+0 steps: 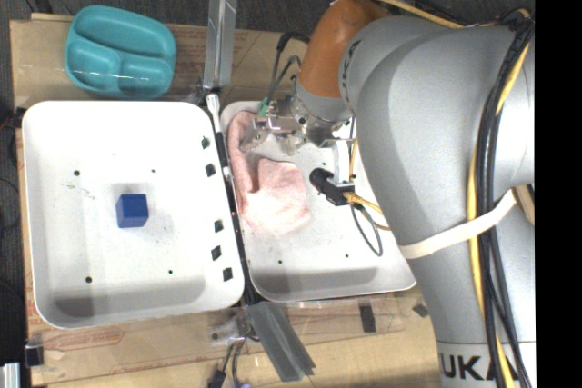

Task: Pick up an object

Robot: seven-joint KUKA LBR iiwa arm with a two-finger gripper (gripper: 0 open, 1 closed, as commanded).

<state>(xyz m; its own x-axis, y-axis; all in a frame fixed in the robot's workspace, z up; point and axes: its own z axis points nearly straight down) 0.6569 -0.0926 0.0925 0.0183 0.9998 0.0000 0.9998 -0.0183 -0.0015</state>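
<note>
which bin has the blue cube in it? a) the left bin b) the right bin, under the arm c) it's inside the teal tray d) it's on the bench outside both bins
a: the blue cube sits alone on the floor of the left bin, while the right bin holds a pink cloth beneath the arm.

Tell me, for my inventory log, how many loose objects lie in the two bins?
2: a small blue cube in the left white bin, a crumpled pink cloth in the right. The arm may hide more.
</note>
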